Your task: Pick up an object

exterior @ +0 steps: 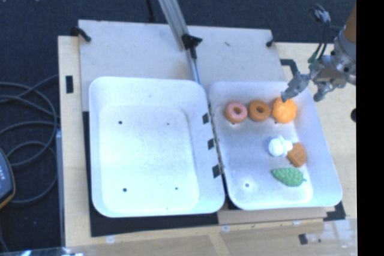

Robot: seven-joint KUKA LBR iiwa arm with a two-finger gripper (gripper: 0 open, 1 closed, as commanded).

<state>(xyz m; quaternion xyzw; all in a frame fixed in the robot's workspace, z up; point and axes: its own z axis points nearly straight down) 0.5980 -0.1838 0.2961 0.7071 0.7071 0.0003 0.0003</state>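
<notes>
Camera view: the gripper [307, 88] hangs at the far right corner of the right bin [324, 147], fingers spread apart and empty, one fingertip just beside the orange [284, 111]. Left of the orange sit a brown donut [259, 110] and a pink donut [236, 112]. Nearer lie a white piece [278, 146], a brown piece [297, 155] and a green piece [288, 176]; the left bin [96, 129] adjoins.

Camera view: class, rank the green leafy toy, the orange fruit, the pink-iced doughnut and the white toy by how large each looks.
1. green leafy toy
2. orange fruit
3. pink-iced doughnut, close to the orange fruit, so unsure
4. white toy
</notes>
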